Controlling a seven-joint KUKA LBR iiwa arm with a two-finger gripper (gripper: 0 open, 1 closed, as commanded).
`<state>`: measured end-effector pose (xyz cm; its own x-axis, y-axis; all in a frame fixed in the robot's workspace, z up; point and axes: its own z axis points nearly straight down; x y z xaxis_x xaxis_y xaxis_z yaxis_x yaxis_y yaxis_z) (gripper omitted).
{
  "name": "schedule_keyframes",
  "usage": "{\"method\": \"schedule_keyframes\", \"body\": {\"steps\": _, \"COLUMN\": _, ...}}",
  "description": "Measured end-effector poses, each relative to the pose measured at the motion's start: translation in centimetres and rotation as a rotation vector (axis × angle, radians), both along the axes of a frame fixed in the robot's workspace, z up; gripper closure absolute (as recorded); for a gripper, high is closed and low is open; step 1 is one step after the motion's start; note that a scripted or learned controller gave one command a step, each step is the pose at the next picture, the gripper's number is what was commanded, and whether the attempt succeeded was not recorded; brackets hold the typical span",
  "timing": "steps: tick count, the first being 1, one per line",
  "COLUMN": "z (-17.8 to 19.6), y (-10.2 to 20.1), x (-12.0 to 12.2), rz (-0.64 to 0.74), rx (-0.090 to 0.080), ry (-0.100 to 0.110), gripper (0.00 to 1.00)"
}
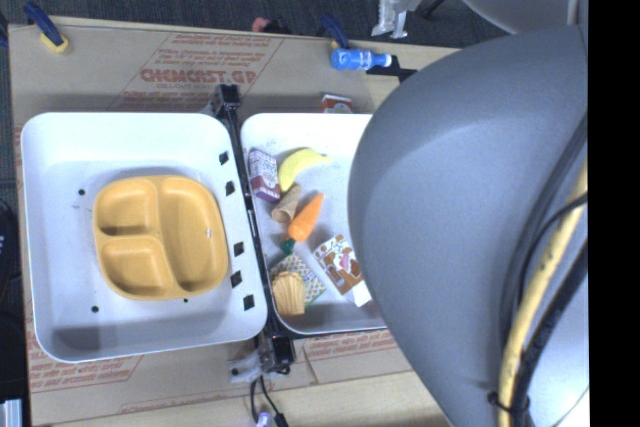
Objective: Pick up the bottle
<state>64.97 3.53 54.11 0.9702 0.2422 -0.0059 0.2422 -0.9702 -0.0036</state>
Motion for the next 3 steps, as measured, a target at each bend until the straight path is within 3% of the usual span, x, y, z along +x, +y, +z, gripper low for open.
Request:
{"method": "schedule_keyframes", "body": {"steps": 1, "z": 0.0, "y": 5.6, "x": -0.3, "rz": -0.007, "rx": -0.003, "ry": -0.003, "gripper": 0.0}}
{"method": "schedule_keyframes", "body": {"steps": 2, "z": 1.0, "y": 5.6, "x": -0.3, "rz": -0.004, "rx": -0.004, "ry": -0.002, "gripper": 1.0}}
{"method": "schedule_keyframes", "body": {"steps": 3, "z": -13.1, "y": 4.2, "x": -6.8, "rz": 0.056, "rx": 0.0, "ry": 0.0, "gripper": 1.0}}
